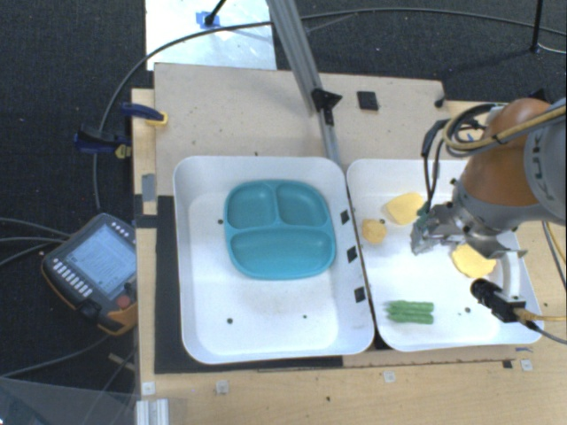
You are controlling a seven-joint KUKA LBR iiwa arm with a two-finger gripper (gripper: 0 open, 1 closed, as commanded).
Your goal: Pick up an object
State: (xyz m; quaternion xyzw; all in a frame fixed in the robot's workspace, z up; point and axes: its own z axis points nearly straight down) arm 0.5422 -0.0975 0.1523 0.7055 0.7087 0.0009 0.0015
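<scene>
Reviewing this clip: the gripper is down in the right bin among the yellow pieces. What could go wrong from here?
1. The gripper sits between three yellow pieces; closing here may catch nothing or nudge one aside.
2. The pieces look flat and thin, so they could slip from the fingers.
3. The green object lies near the right bin front wall, leaving little room for approach.

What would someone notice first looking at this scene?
Likely the teal plate, alone in the left bin. Next, the arm reaching over the right bin, its gripper low among yellow pieces, with a green piece nearer the front.
</scene>
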